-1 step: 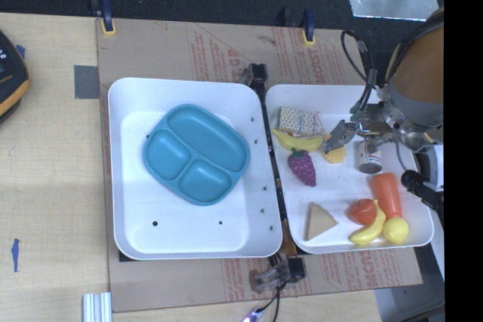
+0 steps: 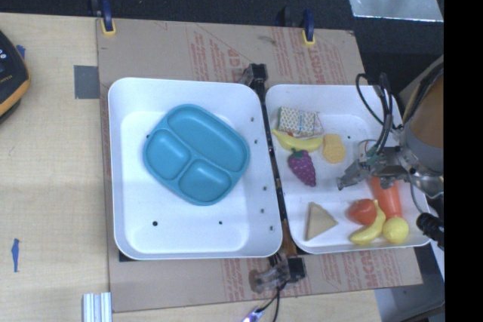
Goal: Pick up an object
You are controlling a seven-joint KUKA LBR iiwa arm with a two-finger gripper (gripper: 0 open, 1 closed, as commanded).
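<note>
The right bin (image 2: 343, 96) holds several toy foods. A patterned block (image 2: 296, 121) lies at the back, with a yellow banana (image 2: 296, 140) just in front of it and a yellow round piece (image 2: 333, 148) to its right. Purple grapes (image 2: 303, 167) sit near the bin's left wall and a tan wedge (image 2: 320, 221) lies at the front. At the right are a red tomato (image 2: 362, 210), an orange carrot (image 2: 389, 200), a second banana (image 2: 367, 232) and a lemon (image 2: 395, 229). My gripper (image 2: 373, 175) hangs low over the bin's right side, just above the carrot's upper end.
The left bin (image 2: 128, 237) holds a blue divided plate (image 2: 196, 153). Black cables (image 2: 381, 105) loop over the right bin's back right corner. The arm's grey and orange body (image 2: 426, 121) stands past that bin's right wall.
</note>
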